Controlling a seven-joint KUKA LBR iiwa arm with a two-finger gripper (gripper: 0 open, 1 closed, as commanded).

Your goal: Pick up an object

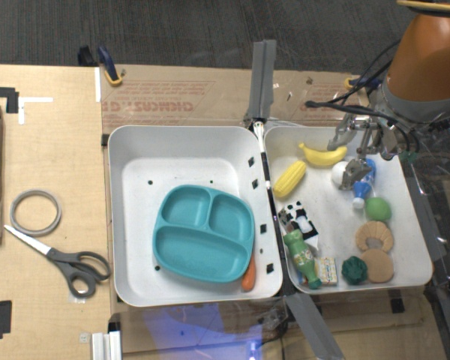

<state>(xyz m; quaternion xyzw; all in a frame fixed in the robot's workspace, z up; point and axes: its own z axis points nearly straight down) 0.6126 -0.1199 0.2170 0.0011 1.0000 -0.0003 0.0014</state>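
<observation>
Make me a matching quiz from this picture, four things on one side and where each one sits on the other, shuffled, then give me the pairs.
Things:
1. teal divided plate
2. banana
3. scissors
4. roll of tape

Places:
A. on the wooden bench, near the camera view's left edge, just above the scissors
B. in the right bin, near its far wall
C. in the left bin
D. on the wooden bench, left of the left bin, toward the view's bottom

Pairs: 1-C, 2-B, 3-D, 4-A
</observation>
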